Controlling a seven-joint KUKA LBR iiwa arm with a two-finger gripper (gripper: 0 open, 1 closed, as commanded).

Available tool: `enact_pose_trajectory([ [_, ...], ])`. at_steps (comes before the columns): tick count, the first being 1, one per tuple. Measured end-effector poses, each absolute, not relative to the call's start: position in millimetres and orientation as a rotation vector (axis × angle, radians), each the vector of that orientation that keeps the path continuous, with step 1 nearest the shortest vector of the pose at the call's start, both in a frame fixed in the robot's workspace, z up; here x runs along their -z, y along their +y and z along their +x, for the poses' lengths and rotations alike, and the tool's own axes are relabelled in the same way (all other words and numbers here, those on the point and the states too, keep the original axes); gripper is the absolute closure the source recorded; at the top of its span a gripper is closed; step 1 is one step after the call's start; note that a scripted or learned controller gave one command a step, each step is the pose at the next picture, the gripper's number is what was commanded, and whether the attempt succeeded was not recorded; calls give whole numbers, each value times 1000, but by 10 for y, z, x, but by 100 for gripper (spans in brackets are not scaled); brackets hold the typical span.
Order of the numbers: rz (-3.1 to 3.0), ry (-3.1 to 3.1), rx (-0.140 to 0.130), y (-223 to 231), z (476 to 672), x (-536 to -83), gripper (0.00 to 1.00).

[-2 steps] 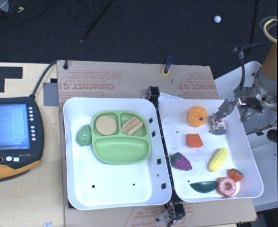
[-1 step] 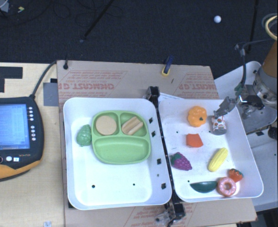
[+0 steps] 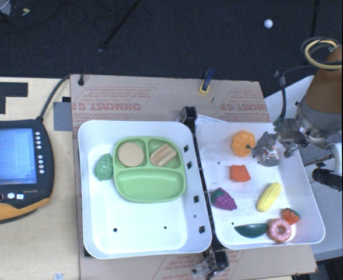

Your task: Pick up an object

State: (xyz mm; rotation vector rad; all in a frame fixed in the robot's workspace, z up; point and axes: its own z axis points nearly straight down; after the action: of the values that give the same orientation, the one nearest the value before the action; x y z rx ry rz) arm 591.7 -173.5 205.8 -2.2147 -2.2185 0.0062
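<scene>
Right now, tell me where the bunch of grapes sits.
The bunch of grapes lies in the right bin, near its left wall, below the red block and left of the corn.

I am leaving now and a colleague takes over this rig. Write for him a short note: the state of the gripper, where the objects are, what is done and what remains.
Gripper: over the right bin, near its upper edge, just right of the orange pepper. Nothing is seen between its fingers.
Right bin: orange pepper, red block, purple grapes, yellow corn, dark green piece, pink donut, small red tomato.
Left bin: green tray holding a round cookie and a bread piece; green vegetable beside it.
Done: no pick yet.
Left: grasp and lift one object; the pepper is nearest.
</scene>
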Motion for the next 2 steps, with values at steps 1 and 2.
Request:
enact_pose_trajectory([
  [1, -2215, -2217, -6, -1779, 5932, -1439, 0],
  [2, -2219, -2219, 8, -1746, 5960, -957, 0],
])
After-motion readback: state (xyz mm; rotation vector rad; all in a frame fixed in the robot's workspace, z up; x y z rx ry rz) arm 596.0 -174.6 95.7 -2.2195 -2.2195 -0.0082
